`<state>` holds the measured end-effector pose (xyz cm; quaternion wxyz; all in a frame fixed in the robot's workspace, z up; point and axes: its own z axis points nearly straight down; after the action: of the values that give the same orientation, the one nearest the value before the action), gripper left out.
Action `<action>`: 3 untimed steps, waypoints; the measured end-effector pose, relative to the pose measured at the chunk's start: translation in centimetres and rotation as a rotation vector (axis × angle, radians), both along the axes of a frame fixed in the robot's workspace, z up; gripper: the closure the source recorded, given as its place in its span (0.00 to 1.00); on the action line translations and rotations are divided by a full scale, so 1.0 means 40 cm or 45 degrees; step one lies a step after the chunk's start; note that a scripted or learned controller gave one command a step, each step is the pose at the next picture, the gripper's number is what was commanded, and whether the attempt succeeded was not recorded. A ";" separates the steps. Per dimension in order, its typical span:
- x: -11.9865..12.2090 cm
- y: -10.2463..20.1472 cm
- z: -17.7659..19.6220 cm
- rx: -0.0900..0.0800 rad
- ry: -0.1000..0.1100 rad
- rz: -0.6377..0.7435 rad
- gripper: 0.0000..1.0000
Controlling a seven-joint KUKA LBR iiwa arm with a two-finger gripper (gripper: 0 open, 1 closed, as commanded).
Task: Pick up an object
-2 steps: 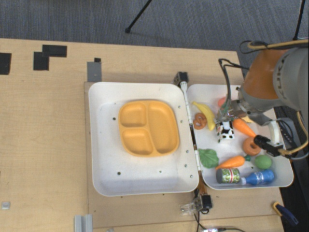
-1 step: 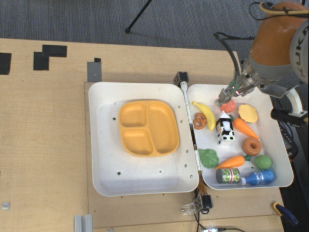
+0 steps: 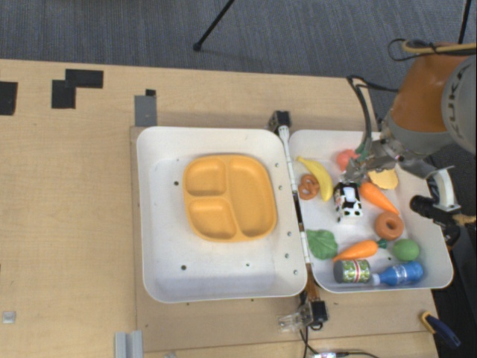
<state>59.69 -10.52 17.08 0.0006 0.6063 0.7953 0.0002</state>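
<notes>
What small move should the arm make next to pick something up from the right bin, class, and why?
Probably a short drop straight down. The gripper hangs over the back of the right bin, close above a red toy, with the banana and the toy cow beside it. Nothing looks lifted yet, so it likely needs to go lower before closing on the toy.

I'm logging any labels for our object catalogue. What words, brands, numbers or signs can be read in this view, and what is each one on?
No text can be read.
Can: green label band, print too small and blurred to read.
Blue bottle: no legible marking.
Black patches on the bench: plain shapes, not characters.
</notes>
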 end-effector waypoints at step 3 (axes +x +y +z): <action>0.133 -0.026 -0.211 -0.005 -0.008 1.128 0.00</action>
<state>64.99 -11.57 8.64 0.0041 0.2069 0.9784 0.0007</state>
